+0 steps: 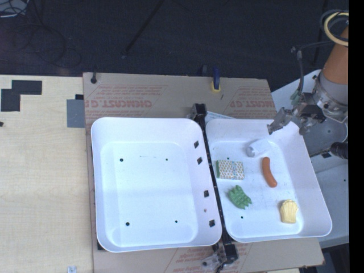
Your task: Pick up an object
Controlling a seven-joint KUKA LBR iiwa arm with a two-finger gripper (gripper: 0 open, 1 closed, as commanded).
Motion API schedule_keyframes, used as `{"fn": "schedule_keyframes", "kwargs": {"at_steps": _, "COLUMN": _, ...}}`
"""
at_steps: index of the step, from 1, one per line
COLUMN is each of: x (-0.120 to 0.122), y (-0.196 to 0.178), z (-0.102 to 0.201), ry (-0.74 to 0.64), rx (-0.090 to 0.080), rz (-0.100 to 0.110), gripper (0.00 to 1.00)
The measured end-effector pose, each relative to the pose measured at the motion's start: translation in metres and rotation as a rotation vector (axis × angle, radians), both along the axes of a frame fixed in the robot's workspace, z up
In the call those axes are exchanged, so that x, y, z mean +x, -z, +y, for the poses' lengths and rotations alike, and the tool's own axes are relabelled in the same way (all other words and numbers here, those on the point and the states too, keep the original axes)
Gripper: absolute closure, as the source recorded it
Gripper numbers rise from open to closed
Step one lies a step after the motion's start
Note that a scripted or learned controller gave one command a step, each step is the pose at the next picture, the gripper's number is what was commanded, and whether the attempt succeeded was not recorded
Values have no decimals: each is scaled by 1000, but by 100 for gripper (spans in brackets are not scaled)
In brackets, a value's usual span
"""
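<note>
- My gripper (291, 120) hangs over the right bin's (315, 209) rim at about one o'clock on that bin, nothing between the fingers; whether they are spread or closed I cannot tell at this slant.
- Nearest candidate: a small pale rounded object (257, 148), toward seven o'clock from me, close to the bin's upper wall. It looks smooth and almost matches the white floor, so I could misjudge its edges and close on air.
- The orange sausage-shaped piece (269, 172) lies a bit farther, near six o'clock. It is slim, glossy and rounded, and would likely roll or squirt out if I pinch off-centre.
- The patterned block (230, 170) is flat-sided and boxy, probably the surest grip.
- The green leafy thing (240, 197) is lumpy and irregular; fingertips may catch only a lobe.
- The yellow ridged piece (289, 211) sits toward five o'clock in the bin, near the sloping wall, where a descent could strike plastic.
- The left bin (102, 209) has a smooth white floor.
</note>
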State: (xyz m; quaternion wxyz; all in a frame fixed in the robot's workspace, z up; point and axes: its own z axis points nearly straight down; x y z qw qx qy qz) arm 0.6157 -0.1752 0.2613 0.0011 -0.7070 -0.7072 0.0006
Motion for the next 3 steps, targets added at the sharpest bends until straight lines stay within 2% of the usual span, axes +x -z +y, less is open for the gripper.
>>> {"fn": "schedule_keyframes", "kwargs": {"at_steps": 1, "x": -65, "y": 129, "z": 33, "ry": 1, "rx": 5, "rz": 15, "gripper": 0}}
{"fn": "schedule_keyframes", "kwargs": {"at_steps": 2, "x": -12, "y": 79, "z": -22, "ry": 2, "rx": -5, "rz": -8, "gripper": 0}}
{"fn": "schedule_keyframes", "kwargs": {"at_steps": 3, "x": -27, "y": 179, "z": -1, "ry": 2, "rx": 1, "rz": 3, "gripper": 0}}
